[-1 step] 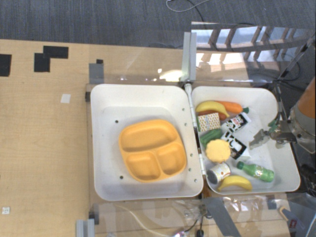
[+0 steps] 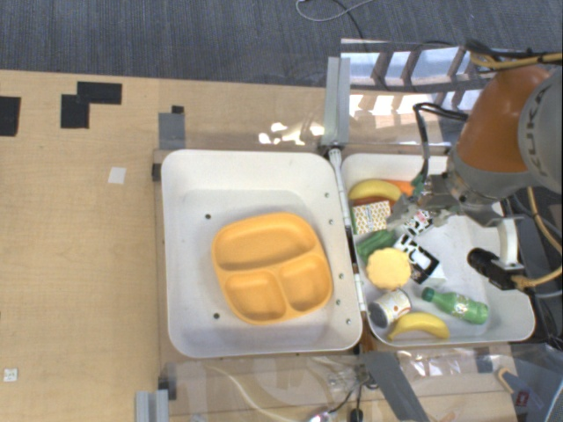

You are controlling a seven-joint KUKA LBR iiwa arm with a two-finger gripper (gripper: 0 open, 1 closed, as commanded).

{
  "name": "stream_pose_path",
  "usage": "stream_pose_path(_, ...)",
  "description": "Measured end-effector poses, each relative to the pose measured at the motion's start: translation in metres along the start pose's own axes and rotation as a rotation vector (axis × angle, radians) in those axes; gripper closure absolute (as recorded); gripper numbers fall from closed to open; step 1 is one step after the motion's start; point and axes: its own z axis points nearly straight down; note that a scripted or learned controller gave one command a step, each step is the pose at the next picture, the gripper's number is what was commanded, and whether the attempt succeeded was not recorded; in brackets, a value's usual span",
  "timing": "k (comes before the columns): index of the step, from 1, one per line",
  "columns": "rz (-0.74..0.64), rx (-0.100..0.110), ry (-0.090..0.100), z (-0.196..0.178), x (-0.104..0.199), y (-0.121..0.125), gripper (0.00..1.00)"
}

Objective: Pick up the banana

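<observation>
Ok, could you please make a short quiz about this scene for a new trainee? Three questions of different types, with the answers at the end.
1. True or false: the orange divided plate lies in the left bin.
2. Multiple choice: which thing lies nearest the front edge of the right bin?
A. the green bottle
B. a banana
C. the yellow round thing
3. Fill in: a second banana lies at the ____ of the right bin, close to the gripper.

Key
1. True.
2. B.
3. Back.
</observation>
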Motion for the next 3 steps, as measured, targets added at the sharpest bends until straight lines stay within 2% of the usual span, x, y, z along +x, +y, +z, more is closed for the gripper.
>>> stream_pose_path(1, -0.081, -0.003, 0.001, -0.01, 0.055, 0.052, 0.0)
stream_pose_path(2, -0.13, -0.002, -0.001, -0.01, 0.01, 0.095, 0.0)
stream_pose_path(3, 0.313, -0.001, 0.0, -0.01, 0.067, 0.096, 0.0)
